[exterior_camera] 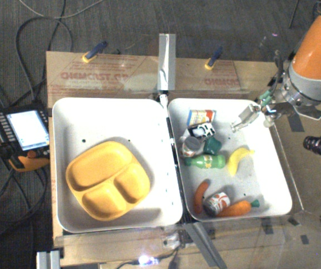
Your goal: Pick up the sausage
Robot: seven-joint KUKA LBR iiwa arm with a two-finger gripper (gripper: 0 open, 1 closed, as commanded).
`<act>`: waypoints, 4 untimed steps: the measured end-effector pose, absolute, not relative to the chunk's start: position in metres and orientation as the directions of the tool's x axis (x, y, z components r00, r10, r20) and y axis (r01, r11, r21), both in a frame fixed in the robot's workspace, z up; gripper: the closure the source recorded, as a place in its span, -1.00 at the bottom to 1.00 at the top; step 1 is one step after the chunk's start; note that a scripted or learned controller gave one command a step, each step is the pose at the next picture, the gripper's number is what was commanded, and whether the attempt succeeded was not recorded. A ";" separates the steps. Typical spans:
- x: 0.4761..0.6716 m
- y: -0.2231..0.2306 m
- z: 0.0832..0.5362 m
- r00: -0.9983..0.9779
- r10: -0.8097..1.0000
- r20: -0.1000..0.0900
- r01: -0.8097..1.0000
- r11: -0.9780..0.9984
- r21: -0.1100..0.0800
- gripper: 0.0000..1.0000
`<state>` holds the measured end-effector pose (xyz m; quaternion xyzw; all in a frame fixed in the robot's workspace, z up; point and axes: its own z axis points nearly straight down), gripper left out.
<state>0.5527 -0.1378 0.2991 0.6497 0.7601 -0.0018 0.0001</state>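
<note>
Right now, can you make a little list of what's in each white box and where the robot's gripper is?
left bin: yellow divided plate
right bin: sausage, carrot, banana, green bottle, red can, other small packages
sausage position: near front edge, touching the red can
gripper: over the right bin's back right part, apart from the sausage
task status: sausage not yet picked up

Dark ribbed floor (93, 15) crossed by black cables (31, 21) — a cardboard sheet (110, 74) held by two clamps (94, 51) covers the bench; a lit pendant (23, 130) lies at left.
</note>
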 end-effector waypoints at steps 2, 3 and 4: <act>0.496 -0.103 0.106 -0.465 0.885 0.005 0.885 0.465 -0.004 -1.00; 0.488 -0.104 0.088 -0.248 0.969 0.000 0.969 0.248 0.011 -1.00; 0.489 -0.103 0.096 -0.248 0.969 0.002 0.969 0.248 0.010 1.00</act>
